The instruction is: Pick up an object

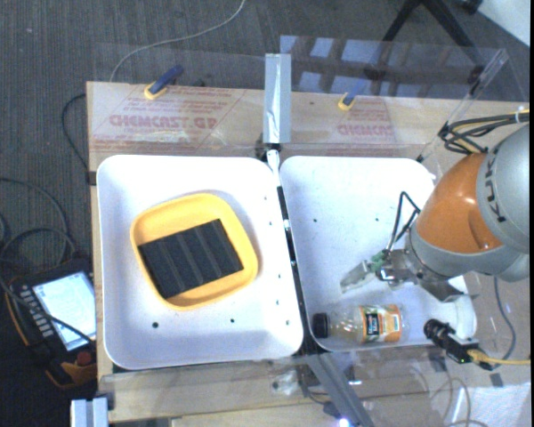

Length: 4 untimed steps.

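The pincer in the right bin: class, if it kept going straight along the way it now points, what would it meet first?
The pincer points toward the left of the view, slightly downward. Its line seems to cross bare floor of the right bin, so it would probably meet that floor or the bin's left wall first. The bottle lies nearer the camera, off that line. Depth is unclear.

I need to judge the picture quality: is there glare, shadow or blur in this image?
Camera view: soft, even light with weak shadows; the white bins look bright and nearly washed out; pale reflections lie on the clear sheet behind them; the gripper and the bottle look slightly soft.
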Available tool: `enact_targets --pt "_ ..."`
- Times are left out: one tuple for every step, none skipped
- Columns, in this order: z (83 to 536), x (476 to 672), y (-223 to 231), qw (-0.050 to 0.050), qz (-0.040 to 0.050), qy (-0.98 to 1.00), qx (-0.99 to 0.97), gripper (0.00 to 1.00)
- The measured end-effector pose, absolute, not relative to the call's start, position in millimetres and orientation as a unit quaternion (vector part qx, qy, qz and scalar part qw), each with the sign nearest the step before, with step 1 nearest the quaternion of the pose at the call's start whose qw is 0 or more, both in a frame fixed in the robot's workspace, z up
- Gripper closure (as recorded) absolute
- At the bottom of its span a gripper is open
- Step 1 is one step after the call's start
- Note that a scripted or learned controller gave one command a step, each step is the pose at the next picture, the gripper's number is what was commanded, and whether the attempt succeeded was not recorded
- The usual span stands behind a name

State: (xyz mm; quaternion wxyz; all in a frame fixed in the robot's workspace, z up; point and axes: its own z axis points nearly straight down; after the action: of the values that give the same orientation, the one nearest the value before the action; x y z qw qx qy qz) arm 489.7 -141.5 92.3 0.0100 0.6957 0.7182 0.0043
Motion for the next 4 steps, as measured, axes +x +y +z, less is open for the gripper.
enact_targets --pt "137.9 483.5 -188.2 0.0 -0.0016 0.641 0.768 0.0" --pt "157.4 484.2 -178.9 0.0 -0.0004 0.657 0.754 0.0" --pt "165.9 484.9 -178.3 0.0 -0.0012 0.658 0.753 1.0" --pt "165.9 484.9 -178.3 0.0 -0.0013 0.658 0.753 0.0"
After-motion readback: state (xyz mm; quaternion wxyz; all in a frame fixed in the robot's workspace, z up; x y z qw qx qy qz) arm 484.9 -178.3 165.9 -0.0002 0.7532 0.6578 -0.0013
